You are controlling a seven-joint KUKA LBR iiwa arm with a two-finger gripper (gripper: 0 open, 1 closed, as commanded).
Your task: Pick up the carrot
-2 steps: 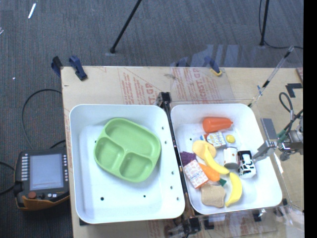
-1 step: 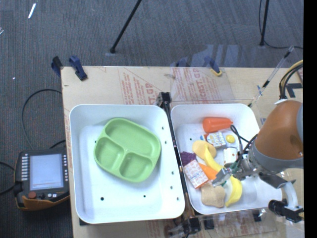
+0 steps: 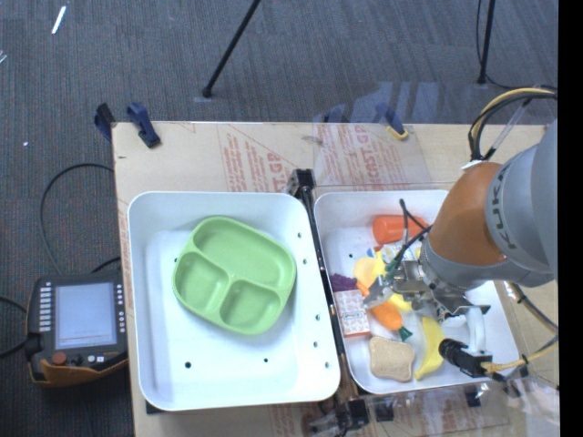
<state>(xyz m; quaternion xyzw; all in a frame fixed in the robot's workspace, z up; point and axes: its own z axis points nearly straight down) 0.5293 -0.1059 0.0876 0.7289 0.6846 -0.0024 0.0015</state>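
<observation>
The carrot (image 3: 392,228) is an orange, stubby shape lying at the back of the right bin (image 3: 339,209), partly covered by the arm's wrist and a black cable. My gripper (image 3: 383,291) hangs low over the middle of that bin, in front of the carrot and among the toy foods. It sits just above a small orange piece (image 3: 389,316) and beside a yellow item (image 3: 368,269). I see nothing clearly held in it.
The right bin also holds a banana (image 3: 428,345), a bread slice (image 3: 392,359), a purple item (image 3: 343,282) and a red-and-white card (image 3: 352,313). In the left bin (image 3: 150,335) lies a green divided plate (image 3: 235,274). A teach pendant (image 3: 77,321) rests at the far left.
</observation>
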